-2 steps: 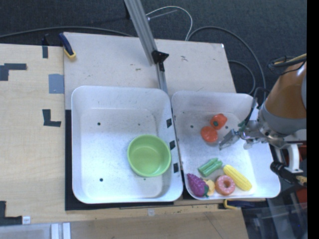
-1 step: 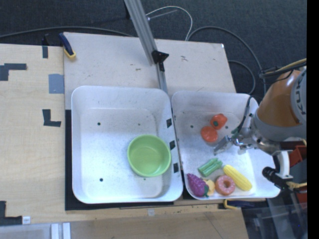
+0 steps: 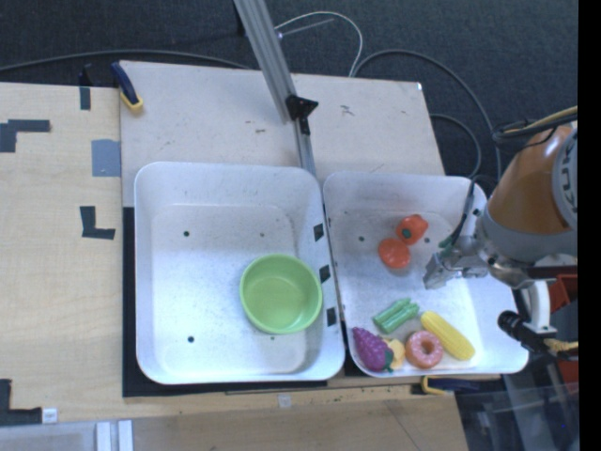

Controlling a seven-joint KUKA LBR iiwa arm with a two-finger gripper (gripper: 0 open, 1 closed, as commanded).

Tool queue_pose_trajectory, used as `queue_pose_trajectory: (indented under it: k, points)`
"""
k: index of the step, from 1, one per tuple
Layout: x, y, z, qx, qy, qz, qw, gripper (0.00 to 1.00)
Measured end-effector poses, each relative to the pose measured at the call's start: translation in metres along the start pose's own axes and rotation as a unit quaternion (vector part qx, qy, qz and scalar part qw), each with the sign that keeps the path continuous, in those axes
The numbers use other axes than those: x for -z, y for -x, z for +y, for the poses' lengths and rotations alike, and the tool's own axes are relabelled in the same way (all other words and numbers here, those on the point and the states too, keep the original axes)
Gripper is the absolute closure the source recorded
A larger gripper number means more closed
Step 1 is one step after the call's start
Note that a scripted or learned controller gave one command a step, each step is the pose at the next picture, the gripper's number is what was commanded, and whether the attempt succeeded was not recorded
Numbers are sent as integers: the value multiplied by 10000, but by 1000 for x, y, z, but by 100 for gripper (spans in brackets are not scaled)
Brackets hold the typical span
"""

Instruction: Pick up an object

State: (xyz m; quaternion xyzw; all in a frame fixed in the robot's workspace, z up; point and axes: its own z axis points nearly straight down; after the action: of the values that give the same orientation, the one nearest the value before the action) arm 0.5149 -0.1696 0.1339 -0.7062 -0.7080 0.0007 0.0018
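Bench, two shallow white plastic bins side by side. Left bin (image 3: 169, 214): one lime-green round plastic bowl (image 3: 280, 294), upright, toward the near right corner.

Right bin (image 3: 376, 195): a red-orange toy tomato (image 3: 394, 254) touching a smaller orange-red toy pepper (image 3: 411, 227) near the middle. Along the near edge: a green toy bean pod (image 3: 395, 315), a yellow toy corn cob (image 3: 448, 335), a pink-frosted toy doughnut (image 3: 424, 349), and a purple toy grape bunch (image 3: 372, 349) in the near left corner.

Arm: grey with orange band, entering from the right. Its metal two-finger gripper (image 3: 441, 269) hangs over the right bin, just right of the tomato, above the corn. Nothing visible between the fingers; their spread cannot be judged from here.
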Motion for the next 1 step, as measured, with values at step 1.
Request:
queue_pose_trajectory:
  k: [1]
  points:
    - [61, 5, 5, -5, 39, -16, 10000, 100]
